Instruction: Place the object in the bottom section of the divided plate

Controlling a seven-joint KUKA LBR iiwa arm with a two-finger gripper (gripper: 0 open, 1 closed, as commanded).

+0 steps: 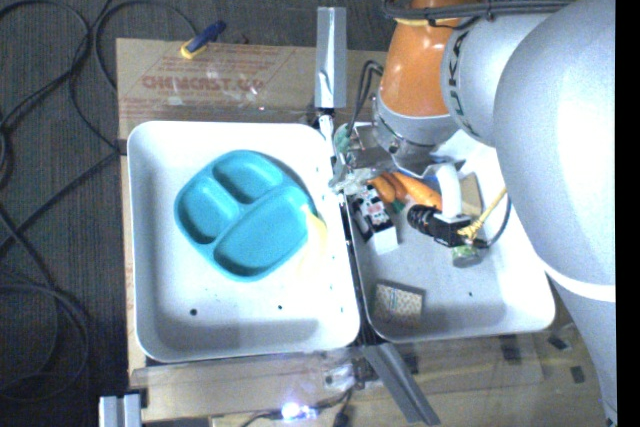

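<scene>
Plate (245, 213) sat in the left bin, its bottom section facing that bin's near edge, leftward from my pincer (375, 200). My pincer hung over the right bin's left edge; an orange object (408, 185) lay just beside it, grip unclear.

Blue plastic divided plate (245, 213) is lying open in the left shallow white bin (160, 305), nothing sitting above it. Grey arm with orange band (440, 75) is crowding the right white bin (500, 310); only its near floor, around a small speckled flat pad (399, 299), is staying open.
</scene>
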